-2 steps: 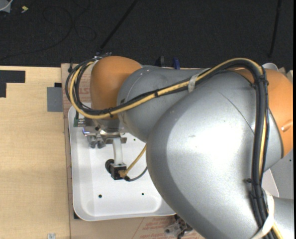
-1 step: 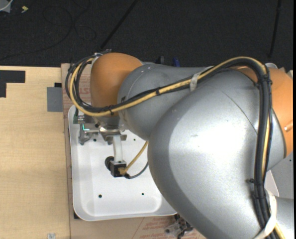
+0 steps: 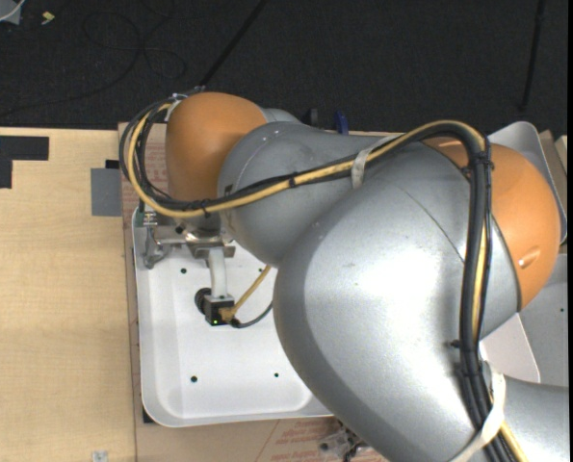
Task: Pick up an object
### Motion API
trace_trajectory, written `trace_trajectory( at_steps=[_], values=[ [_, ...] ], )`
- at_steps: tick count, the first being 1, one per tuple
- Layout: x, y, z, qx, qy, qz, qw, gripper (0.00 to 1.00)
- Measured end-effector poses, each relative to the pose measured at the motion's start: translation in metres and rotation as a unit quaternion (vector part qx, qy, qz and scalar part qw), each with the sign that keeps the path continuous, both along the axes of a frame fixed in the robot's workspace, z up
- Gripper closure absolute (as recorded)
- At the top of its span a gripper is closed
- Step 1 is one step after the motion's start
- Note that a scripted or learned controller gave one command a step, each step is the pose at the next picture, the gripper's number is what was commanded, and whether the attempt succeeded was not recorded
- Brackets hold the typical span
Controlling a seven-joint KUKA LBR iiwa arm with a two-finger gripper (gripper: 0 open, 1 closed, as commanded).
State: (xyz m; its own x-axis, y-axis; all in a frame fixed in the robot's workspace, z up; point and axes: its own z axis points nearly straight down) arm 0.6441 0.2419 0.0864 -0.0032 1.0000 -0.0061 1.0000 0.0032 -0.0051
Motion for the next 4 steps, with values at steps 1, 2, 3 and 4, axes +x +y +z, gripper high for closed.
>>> trace_trajectory(
  at_steps=[1, 2, 3, 4],
  values=[
    [-0.001, 0.0, 0.01, 0.0008, 0.001, 0.001, 1.0, 1.0],
    [0.003, 0.001, 0.169, 0.0057, -0.009, 0.0, 0.9999, 1.0],
    [-0.042, 0.0, -0.007, 0.0012, 0.002, -0.002, 1.0, 1.0],
    [-0.074, 0.0, 0.036, 0.0025, 0.001, -0.003, 1.0, 1.0]
  ],
)
